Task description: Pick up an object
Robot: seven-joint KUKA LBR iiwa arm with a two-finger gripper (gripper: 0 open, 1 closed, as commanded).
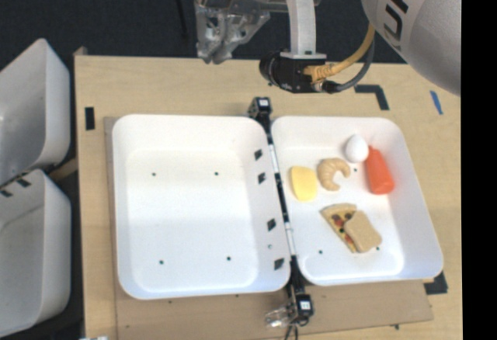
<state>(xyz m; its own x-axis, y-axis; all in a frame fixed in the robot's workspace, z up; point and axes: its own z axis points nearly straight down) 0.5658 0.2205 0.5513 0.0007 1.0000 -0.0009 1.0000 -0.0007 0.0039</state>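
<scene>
The right bin [404, 253] holds several toy foods. A white egg [356, 148] lies at the back, with an orange carrot-like piece [379, 172] beside it on the right. A tan croissant [333, 172] and a yellow block [304, 183] lie near the bin's middle and left. A pizza slice [342, 218] touches a tan cracker-like piece [363, 235] toward the front. My gripper [218, 47] hangs high above the bench's back edge, beyond the left bin [186, 206], with nothing between its fingers.
The two bins meet at a clipped seam [276, 199] down the middle. White boxes [31, 175] stand off the bench at the left. The wooden bench top [155, 82] is bare behind the bins.
</scene>
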